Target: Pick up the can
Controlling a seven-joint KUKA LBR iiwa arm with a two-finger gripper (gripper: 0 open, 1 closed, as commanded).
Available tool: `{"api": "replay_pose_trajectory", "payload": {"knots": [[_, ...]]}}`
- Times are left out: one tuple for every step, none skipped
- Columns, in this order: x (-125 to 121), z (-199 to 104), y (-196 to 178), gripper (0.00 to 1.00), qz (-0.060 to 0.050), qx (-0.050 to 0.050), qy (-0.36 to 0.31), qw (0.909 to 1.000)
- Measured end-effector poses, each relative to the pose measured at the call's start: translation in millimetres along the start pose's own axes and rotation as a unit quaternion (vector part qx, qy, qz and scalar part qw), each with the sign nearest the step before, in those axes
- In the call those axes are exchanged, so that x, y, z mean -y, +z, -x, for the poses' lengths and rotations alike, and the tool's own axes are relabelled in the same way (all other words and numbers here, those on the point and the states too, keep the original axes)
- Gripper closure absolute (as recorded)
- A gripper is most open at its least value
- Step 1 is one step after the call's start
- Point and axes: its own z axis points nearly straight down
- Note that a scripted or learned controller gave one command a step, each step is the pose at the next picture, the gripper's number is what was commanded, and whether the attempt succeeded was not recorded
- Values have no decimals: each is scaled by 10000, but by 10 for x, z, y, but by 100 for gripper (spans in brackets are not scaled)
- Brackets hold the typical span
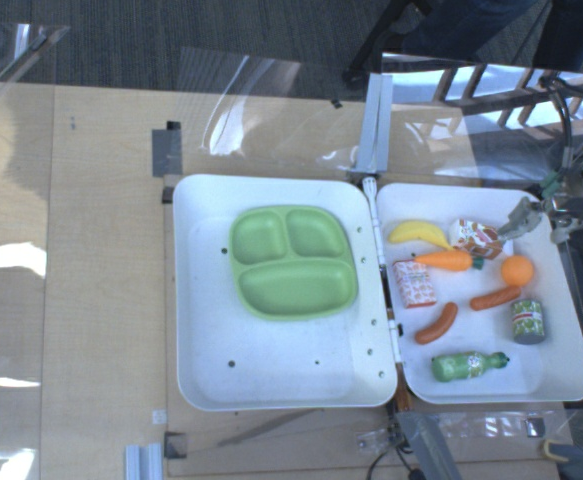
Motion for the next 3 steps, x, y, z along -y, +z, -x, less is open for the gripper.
{"api": "replay_pose_trajectory", "payload": {"knots": [[-401, 178, 1385, 0, -10, -5, 1421, 9898], [-818, -448, 1685, 0, 57, -6, 3009, 9536], [436, -769, 983, 0, -11, -7, 3649, 9310]]}}
